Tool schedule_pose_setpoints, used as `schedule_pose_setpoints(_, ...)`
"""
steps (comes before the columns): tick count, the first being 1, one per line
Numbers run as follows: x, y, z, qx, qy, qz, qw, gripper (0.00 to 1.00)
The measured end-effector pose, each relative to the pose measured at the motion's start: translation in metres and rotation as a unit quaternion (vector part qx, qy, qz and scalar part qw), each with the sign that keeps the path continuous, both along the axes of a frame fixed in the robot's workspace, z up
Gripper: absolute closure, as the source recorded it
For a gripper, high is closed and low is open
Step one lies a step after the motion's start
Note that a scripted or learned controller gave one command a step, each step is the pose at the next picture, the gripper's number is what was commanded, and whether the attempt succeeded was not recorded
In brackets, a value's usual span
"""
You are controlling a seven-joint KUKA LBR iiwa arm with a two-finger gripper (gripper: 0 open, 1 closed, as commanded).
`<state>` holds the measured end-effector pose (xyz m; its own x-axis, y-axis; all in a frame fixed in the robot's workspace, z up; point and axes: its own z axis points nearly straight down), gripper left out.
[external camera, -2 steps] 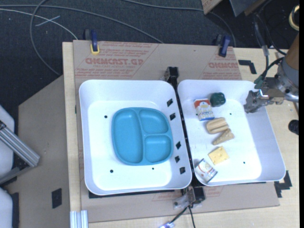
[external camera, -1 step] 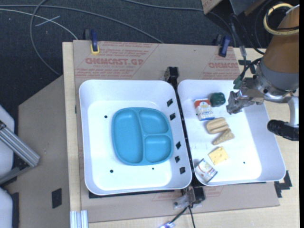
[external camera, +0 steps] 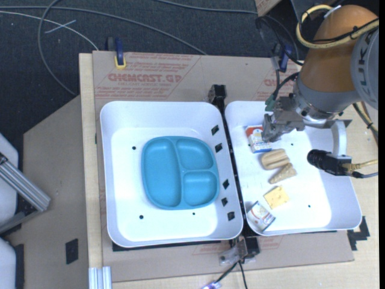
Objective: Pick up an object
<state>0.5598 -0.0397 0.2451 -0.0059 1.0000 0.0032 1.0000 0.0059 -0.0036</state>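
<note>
camera view looks down on the tabletop (external camera: 150,71) with two white bins side by side. the left bin (external camera: 114,179) has a blue plate (external camera: 179,172) with three parts lying flat in the middle. the right bin (external camera: 325,203) has small things in it: a red and white packet (external camera: 257,138) near the top left, a tan bread roll (external camera: 274,159) just below it, a tan wedge (external camera: 283,173) next to the roll, a yellow cheese piece (external camera: 277,197) lower down, and a small white cup (external camera: 260,215) lying near the bottom left edge. the hand (external camera: 269,131) is low over the packet, right beside it. i cannot tell how it is set. nothing can be seen held in it.
</note>
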Motion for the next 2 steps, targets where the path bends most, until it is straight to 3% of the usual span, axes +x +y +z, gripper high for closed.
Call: schedule_pose_setpoints(2,0.016,0.101,-0.019,-0.0005,-0.001,0.000,1.0000,1.00)
